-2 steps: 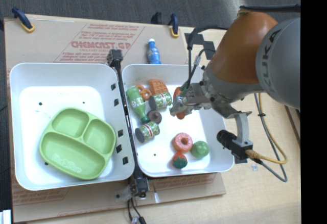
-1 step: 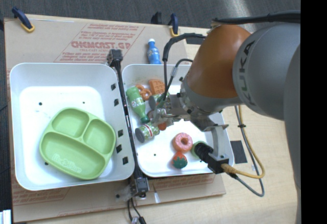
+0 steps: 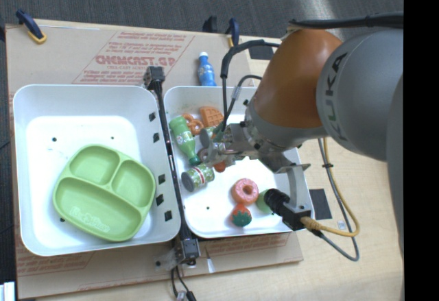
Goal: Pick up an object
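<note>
My gripper [image 3: 211, 153] hangs low in the right bin [image 3: 226, 223], among the toys at its left side. A green bottle [image 3: 181, 135] lies just left of it, and a small can [image 3: 197, 177] lies just below it. Behind it sit an orange waffle piece [image 3: 210, 116] and a small orange toy [image 3: 191, 122]. A pink donut [image 3: 245, 190] and a red and green toy [image 3: 240, 217] lie toward the bin's front. The arm's wrist hides the bin's right half.
The left bin [image 3: 41, 107] holds a green divided plate [image 3: 105, 190]. A blue bottle [image 3: 205, 70] stands on the cardboard behind the right bin. A black divider with clips [image 3: 164, 149] runs between the bins. A yellow cable [image 3: 336, 227] loops at the right.
</note>
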Action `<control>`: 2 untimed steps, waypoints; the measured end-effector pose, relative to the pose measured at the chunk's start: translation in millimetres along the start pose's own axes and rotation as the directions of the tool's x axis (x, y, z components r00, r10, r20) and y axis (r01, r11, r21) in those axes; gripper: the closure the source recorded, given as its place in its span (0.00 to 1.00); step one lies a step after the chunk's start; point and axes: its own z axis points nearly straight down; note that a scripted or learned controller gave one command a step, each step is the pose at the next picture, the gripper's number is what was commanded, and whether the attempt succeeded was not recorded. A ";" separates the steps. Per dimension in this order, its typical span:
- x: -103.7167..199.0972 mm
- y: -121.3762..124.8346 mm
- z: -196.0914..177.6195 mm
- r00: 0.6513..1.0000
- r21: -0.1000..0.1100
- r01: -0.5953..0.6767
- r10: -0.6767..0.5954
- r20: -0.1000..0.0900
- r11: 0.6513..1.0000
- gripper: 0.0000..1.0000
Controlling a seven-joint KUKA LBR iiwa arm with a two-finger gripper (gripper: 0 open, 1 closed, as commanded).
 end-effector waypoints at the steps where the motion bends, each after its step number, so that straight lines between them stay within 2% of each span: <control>1: 7.6 -1.8 76.3 1.000 0.005 -0.006 0.006 -0.001 1.000 1.00; 2: 7.5 -0.6 65.9 1.000 0.004 -0.003 0.003 -0.001 1.000 1.00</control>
